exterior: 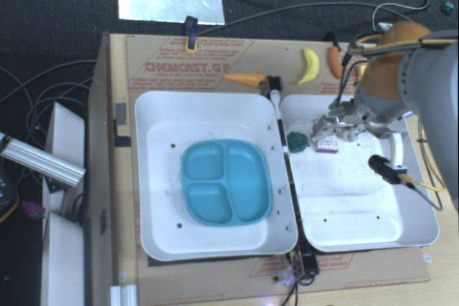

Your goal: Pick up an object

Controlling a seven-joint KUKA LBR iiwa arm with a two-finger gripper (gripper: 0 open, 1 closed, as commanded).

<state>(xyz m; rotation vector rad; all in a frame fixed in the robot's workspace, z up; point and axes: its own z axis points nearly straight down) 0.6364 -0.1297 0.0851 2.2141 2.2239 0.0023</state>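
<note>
A: Where do we stand on the pick?

B: We judge we are at the approach, or just at the reach. Our gripper [326, 134] is low over the upper left part of the right bin [358, 226], with the grey arm [423, 82] coming in from the right.

A: What are we going for?

B: The nearest candidates are a small pink-and-white object [327, 146] lying right under the jaws and a small dark green object [297, 141] just beside it, close to the divider between the bins. Which of the two we are aimed at, we cannot say; the pink-and-white one seems likelier.

A: Are the jaws apart or together?

B: We cannot tell; the metal parts there are too cluttered and blurred. We see nothing clearly between them, so we do not claim a hold.

A: Anything else about?

B: A blue sectioned plate [226, 179] sits in the left bin [165, 154]. On the table beyond the bins lie a banana [310, 66] and a carrot [244, 79], well out of the way.

A: And the next move?

B: In our judgement, settle squarely over the chosen piece, close on it, then lift straight up. The green piece sits near the bin wall, which could crowd us.
</note>
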